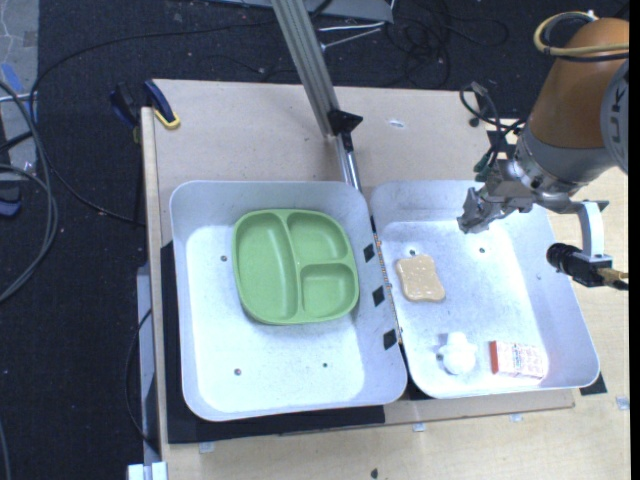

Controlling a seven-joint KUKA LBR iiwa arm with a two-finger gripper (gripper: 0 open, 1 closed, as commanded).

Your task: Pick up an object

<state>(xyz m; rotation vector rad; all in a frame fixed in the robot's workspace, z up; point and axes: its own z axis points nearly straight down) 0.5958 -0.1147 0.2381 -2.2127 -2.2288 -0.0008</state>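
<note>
Two white bins (200, 368), one green tray (296, 266), one toast slice (421, 279), one white lump (458, 354), one small carton (518, 359).

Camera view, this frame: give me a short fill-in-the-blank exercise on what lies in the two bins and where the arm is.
1. The green divided plate lies in the ____ bin.
2. The slice of toast lies in the ____ bin.
3. The small red and white box lies to the ____ of the white object.
4. The end effector is over the ____ bin.

Missing words: left; right; right; right
</note>
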